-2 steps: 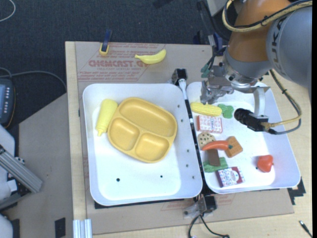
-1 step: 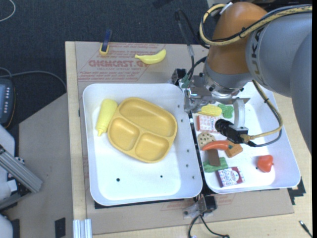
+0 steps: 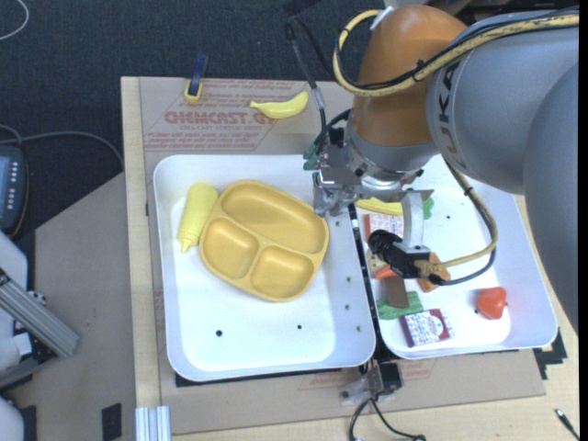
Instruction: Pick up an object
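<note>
My gripper point(image 3: 334, 200) hangs under the orange-banded wrist, low over the divide between the two bins, at the right rim of a yellow divided plate point(image 3: 262, 237). The plate lies in the left bin point(image 3: 276, 347), with a yellow squeeze bottle point(image 3: 195, 214) along its left side. In the right bin point(image 3: 528, 274), close under the wrist, I see a yellow item point(image 3: 381, 207), a green piece point(image 3: 428, 205), an orange item point(image 3: 421, 267), a brown block point(image 3: 396, 292) and a maroon-and-white packet point(image 3: 424, 327). A red object point(image 3: 492, 303) lies apart at the right. Nothing shows in the gripper.
A yellow banana point(image 3: 282, 106) and a blue-and-yellow clamp point(image 3: 196, 81) rest on the cardboard behind the left bin. The arm's bulk covers the back of the right bin. Bare white floor shows at the front of the left bin.
</note>
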Robot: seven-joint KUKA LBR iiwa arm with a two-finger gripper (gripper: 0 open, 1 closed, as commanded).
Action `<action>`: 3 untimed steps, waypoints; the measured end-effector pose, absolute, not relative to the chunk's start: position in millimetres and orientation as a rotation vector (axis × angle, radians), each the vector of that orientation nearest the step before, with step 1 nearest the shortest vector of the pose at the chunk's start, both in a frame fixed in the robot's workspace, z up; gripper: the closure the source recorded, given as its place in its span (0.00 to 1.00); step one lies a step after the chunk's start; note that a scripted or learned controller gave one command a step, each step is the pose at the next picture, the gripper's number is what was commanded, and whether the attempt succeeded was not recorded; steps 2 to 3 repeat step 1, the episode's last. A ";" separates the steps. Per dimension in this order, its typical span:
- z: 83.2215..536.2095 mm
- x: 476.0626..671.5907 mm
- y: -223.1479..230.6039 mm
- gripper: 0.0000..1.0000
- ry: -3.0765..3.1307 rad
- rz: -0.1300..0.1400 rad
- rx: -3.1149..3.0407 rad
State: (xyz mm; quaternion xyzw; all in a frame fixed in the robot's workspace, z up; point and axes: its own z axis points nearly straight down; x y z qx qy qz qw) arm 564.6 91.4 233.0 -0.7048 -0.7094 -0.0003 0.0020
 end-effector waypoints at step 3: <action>215.3 576.1 88.0 1.00 -2.219 0.005 -2.220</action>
